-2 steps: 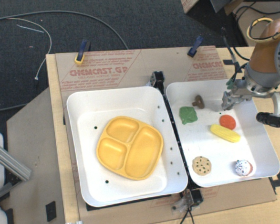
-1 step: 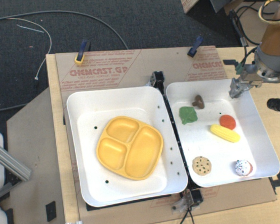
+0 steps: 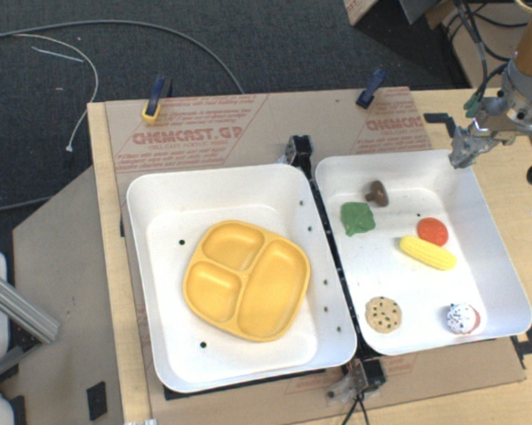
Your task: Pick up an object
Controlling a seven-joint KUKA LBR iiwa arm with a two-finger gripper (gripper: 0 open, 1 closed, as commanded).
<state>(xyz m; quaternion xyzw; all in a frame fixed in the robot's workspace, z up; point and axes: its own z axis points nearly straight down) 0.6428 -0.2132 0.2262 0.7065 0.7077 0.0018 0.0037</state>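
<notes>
yellow tray (image 3: pixel 245 279) in left bin (image 3: pixel 157 215) | right bin (image 3: pixel 495 236): green piece (image 3: pixel 358 218), cookie (image 3: pixel 383 314), corn (image 3: pixel 427 252), all untouched | tool (image 3: pixel 464 150) over far right rim, grip state unclear | risk: descent here clips the rim, misses everything

A cardboard-topped bench (image 3: pixel 196 126) bears two white bins (image 3: pixel 160 260) (image 3: pixel 497 264) side by side, touching.

Red "CHEMCAST GP" print on the brown board (image 3: pixel 197 130) behind the bins.
</notes>
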